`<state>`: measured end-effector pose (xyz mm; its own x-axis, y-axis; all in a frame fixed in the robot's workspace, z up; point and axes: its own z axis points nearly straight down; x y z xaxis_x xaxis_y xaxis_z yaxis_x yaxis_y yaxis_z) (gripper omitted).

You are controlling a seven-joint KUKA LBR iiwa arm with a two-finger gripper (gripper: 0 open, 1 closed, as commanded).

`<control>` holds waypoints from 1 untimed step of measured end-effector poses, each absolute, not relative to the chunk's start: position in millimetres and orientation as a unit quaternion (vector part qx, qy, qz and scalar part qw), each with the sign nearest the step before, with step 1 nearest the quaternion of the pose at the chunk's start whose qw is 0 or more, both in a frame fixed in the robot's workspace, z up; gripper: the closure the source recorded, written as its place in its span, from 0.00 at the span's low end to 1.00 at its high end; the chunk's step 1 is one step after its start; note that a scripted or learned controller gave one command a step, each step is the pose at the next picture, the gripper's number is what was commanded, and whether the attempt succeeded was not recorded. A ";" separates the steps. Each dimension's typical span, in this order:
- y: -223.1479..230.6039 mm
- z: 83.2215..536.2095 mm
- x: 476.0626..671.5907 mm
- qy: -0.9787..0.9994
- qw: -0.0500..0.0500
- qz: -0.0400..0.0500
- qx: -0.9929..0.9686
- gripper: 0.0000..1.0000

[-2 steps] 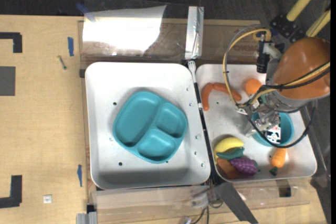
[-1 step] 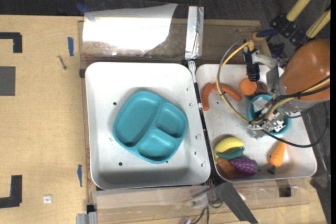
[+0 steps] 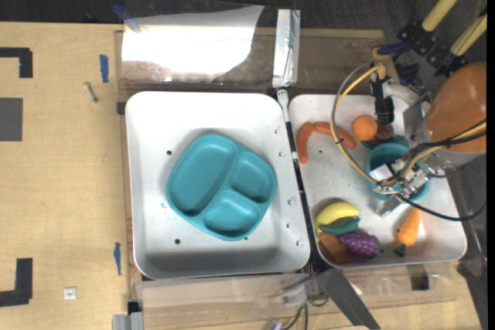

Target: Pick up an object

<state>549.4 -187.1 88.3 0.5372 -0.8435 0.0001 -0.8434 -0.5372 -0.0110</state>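
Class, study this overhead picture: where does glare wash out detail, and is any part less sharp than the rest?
In the camera view, glare whitens the clear plastic sheet behind the left bin; the teal divided plate is evenly lit and sharp; the gripper over the right bin looks cluttered and slightly soft.

The 2 bins, left bin [image 3: 147, 166] and right bin [image 3: 332, 174], looked like smooth white plastic with a soft sheen, and the teal divided plate [image 3: 222, 185] in the left one was smooth, slightly glossy plastic. The table [image 3: 54, 166] showed a matt, pale wood or fibreboard face, while a clear glossy plastic sheet [image 3: 189, 46] behind the bins glared white under the light. The toy foods, a yellow banana [image 3: 337, 213], bumpy purple grapes [image 3: 358, 244] and an orange carrot [image 3: 409, 228], looked like shiny moulded plastic, and the arm's orange band [image 3: 462, 100] was smooth and glossy.
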 end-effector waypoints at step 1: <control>-188.8 90.1 487.8 0.500 0.011 -0.007 -0.866 0.00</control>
